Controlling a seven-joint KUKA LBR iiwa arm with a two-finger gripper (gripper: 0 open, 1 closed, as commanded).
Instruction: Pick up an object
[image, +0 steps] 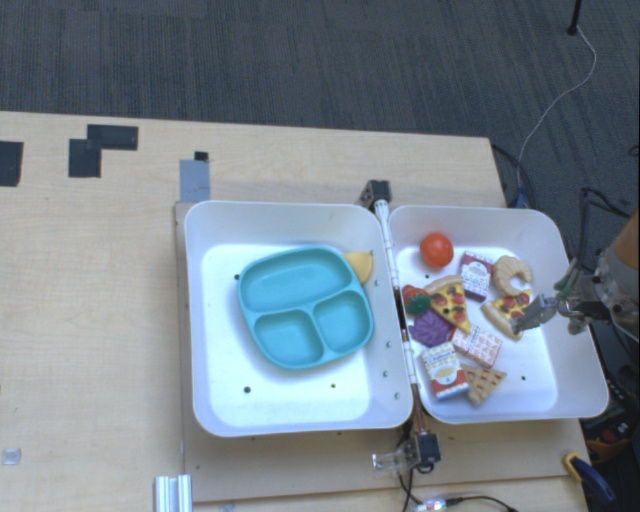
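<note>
1. Your gripper (543, 310) sits at the right side of the right bin (575, 395), low over the floor; the arm enters from the right edge, wrist level with the bin's rim.
2. Finger state: cannot tell. The tips blur into the toys beneath them.
3. Nearest target: the pizza slice (507, 311), just beside and left of the gripper tip, possibly touching. Its long axis runs roughly up-left to down-right.
4. Other candidates lie further left: croissant (511, 268) just above the slice, tomato (436, 249) up-left, waffle (484, 382) down-left.
5. The left bin (215, 400) holds a teal divided plate (303, 306), well apart from the gripper.
6. Judgement: any pick turns on a short leftward approach; nothing looks lifted yet.
</note>
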